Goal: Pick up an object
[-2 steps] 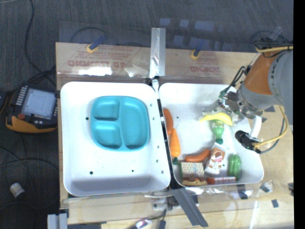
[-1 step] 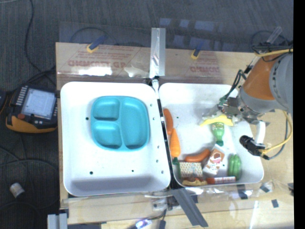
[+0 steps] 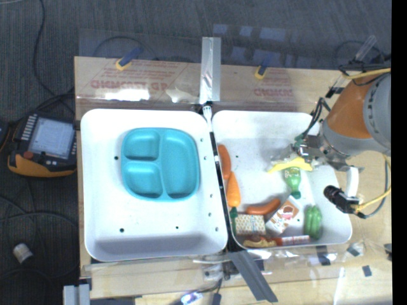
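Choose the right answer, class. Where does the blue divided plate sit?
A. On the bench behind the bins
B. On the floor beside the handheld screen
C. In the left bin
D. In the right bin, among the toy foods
C: the blue divided plate lies flat in the left bin, while the toy foods, such as the banana, lie in the right bin.

arm [image 3: 365, 116]: cut off at your right edge | gripper [image 3: 305, 150]: too blurred for you to read | small carton [image 3: 284, 216]: print too small to make out | right bin [image 3: 254, 129]: near rim partly hidden by clutter
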Controlling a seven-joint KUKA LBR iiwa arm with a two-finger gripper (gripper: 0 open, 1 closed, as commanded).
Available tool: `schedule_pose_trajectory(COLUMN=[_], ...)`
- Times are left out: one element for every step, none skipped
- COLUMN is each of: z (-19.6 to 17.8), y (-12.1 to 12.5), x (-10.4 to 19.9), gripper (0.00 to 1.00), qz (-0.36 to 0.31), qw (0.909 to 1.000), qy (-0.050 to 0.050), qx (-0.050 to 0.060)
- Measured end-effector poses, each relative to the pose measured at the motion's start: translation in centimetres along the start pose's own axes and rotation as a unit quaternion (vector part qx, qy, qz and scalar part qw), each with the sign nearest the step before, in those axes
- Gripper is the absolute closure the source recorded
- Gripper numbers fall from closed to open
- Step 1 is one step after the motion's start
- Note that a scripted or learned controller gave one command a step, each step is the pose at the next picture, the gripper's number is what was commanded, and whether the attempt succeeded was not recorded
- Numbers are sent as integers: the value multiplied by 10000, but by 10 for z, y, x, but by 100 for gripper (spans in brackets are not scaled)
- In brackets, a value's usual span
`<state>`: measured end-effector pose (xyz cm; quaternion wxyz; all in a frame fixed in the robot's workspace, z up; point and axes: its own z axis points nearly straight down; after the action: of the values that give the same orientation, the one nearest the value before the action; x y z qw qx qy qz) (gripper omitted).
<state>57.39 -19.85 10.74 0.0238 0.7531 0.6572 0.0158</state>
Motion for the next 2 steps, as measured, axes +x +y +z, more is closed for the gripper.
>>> schedule_pose_trajectory(z=[0, -51], y=[1, -21], x=[-4, 3], gripper=[0, 0], qz=[-66, -876], qw=[10000, 9957], qy=[50, 64], qx=[32, 285])
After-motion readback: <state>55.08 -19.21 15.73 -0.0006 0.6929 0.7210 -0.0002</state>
